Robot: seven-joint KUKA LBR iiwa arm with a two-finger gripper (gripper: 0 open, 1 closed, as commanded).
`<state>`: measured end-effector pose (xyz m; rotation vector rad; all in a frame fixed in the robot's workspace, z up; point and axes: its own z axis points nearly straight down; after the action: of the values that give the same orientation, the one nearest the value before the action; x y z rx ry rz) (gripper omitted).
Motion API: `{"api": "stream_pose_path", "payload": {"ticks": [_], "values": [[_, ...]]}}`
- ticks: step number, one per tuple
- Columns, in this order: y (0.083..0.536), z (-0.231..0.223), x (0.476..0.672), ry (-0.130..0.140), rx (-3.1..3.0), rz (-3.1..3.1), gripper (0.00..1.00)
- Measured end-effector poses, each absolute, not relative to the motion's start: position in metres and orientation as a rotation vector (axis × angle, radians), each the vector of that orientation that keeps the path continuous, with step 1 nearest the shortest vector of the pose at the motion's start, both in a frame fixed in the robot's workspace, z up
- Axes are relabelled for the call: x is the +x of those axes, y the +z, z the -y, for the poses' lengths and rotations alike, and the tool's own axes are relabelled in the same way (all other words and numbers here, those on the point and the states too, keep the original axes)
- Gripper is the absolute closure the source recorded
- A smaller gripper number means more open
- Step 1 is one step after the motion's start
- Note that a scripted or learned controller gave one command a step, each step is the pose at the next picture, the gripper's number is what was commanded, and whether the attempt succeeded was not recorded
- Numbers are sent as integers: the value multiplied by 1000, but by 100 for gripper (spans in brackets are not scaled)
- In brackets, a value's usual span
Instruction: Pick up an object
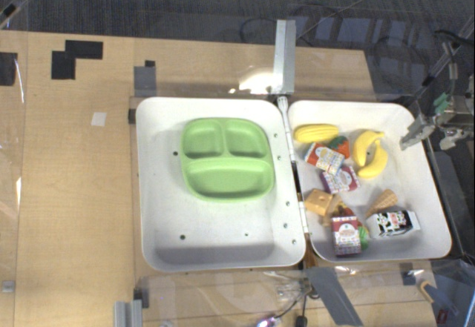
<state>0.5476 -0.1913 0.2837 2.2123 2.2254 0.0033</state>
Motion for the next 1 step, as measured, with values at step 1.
{"api": "stream_pose_path", "payload": {"ticks": [1], "values": [[228, 138, 542, 4, 2236, -2203, 0]]}}
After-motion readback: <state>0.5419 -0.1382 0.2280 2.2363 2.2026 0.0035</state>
